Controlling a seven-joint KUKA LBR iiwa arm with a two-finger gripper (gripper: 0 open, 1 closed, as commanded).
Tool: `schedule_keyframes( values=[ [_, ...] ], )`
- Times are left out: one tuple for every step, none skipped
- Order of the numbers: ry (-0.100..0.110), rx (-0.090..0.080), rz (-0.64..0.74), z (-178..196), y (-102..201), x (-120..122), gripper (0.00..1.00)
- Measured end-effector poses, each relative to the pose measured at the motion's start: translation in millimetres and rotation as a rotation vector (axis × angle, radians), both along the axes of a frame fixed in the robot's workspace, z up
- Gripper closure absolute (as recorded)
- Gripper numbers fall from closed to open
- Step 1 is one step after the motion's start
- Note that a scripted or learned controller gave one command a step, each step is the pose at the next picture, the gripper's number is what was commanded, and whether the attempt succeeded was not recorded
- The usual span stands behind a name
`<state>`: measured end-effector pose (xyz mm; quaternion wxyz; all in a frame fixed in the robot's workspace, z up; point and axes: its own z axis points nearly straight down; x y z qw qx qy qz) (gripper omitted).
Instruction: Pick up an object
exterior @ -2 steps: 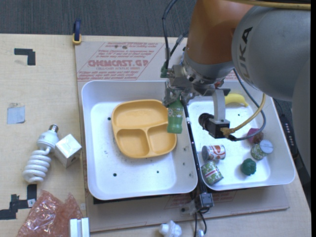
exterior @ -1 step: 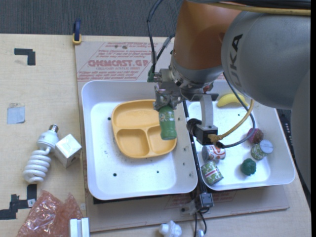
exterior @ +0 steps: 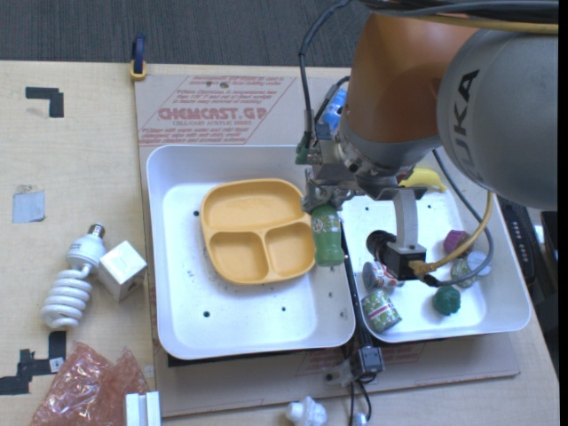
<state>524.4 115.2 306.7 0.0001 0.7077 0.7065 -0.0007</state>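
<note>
A small can (exterior: 380, 310) lies at the near edge of the right bin (exterior: 506, 313), a yellow tray (exterior: 256, 230) sits in the left bin (exterior: 169, 264), and farther back the gripper (exterior: 325, 204) pinches a green bottle (exterior: 327, 235) between the bins

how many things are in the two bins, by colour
Counting what can be made out; the arm hides part of the right bin.
yellow/orange: 2, divided tray in the left bin, banana-like piece
green: 3, bottle, ball, small can
purple: 1, small piece
red and white: 1, small item
total: 7
</note>
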Motion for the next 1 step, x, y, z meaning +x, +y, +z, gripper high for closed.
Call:
schedule_keyframes(
  values=[
    [-0.001, 0.000, 0.000, -11.9, -40.7, -12.6, 1.00]
  ],
)
